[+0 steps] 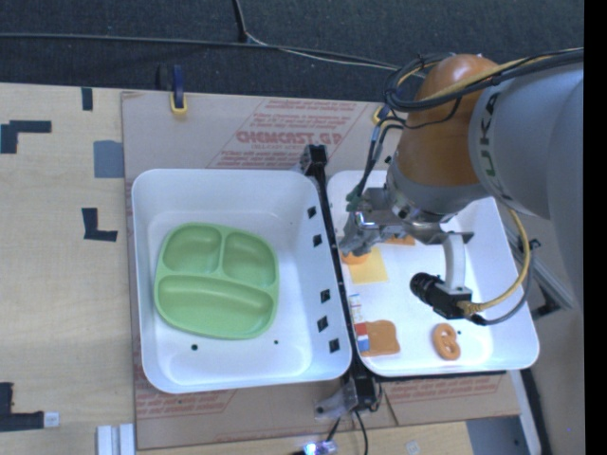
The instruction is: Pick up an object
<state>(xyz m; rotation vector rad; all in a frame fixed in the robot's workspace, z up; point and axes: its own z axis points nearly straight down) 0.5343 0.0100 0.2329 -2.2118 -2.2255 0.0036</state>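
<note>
The right bin (507, 349) holds a yellow cheese slice (370, 265), a brown toast slice (381, 337) near the front left, and a small orange pretzel-like piece (446, 342) near the front. My gripper (358, 236) hangs low over the bin's left side, right at the back edge of the cheese slice. An orange sliver (400, 240) lies just right of it, half hidden under the wrist. The big grey and orange arm covers the back of the bin.
The left bin (152, 197) holds a green divided plate (217, 280). A black divider with clips (327, 254) runs between the bins. A black cable connector (438, 295) hangs from the arm over the right bin's middle.
</note>
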